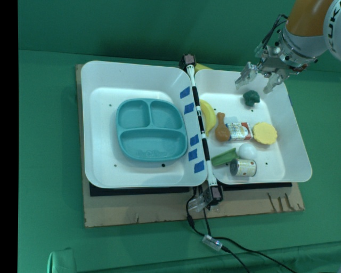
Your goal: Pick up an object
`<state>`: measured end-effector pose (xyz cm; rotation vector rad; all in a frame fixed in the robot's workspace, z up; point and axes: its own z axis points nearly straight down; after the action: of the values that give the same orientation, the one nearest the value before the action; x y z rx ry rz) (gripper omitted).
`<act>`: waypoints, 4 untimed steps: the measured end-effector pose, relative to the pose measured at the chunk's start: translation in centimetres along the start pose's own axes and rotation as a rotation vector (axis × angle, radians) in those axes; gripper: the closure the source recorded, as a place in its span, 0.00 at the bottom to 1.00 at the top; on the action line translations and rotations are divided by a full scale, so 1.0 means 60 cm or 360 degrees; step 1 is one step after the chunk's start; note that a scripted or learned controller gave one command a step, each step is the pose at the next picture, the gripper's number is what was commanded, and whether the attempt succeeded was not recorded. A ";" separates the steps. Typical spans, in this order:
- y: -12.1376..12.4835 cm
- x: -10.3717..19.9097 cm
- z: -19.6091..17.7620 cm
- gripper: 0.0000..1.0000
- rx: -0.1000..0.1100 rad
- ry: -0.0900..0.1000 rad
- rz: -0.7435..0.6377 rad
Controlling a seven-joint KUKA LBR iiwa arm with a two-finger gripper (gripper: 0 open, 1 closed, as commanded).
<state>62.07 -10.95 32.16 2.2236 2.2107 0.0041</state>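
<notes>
Broccoli, a small dark green floret, sits in the right bin toward its far edge, just below my gripper and apart from it. My two fingers are spread wide, one on each side of the gap, with nothing between them and nothing touching them. My wrist comes in from the two o'clock corner, the orange band above the grey body, tilted so the fingers point down toward seven o'clock over the far part of the bin.

At six o'clock from the broccoli lie a yellow ridged disc, a small red-and-white packet and a brown drumstick just beside it. A banana rests along the divider at the bin's nine o'clock side. Nearer the front edge are a white egg, a green stalk and a can on its side, close together.

The left bin holds a teal divided plate, lying flat near its middle. Blue tape squares run along the divider.
</notes>
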 end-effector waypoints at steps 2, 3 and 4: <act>-0.020 -0.118 0.203 0.00 -0.0053 0.0006 -0.0009; -0.015 -0.125 0.175 1.00 -0.0082 -0.0011 0.0001; -0.016 -0.125 0.175 0.00 -0.0081 -0.0011 0.0002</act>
<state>61.16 -18.46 21.66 2.1952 2.1803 0.0523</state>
